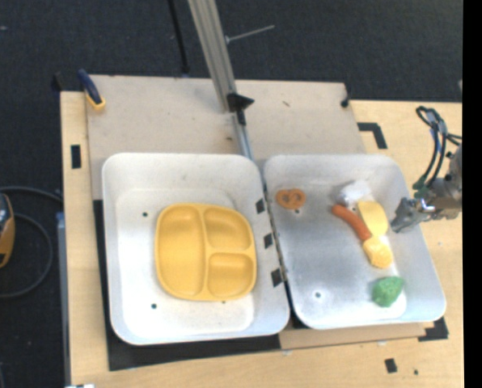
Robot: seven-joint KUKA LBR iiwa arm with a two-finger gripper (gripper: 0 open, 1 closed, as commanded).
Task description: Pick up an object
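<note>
Several small objects lay just left of the gripper (407,215), the yellow piece (374,219) and orange carrot (351,220) nearest, inside the right bin (322,293); its grasp state could not be determined. A centred, vertical descent over one isolated item was advisable.

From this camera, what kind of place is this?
Probably a robot grasping test bench, not a kitchen: two shallow white bins on a plywood bench, toy-like food pieces such as a small brown pretzel, and a yellow divided plastic tray.
</note>
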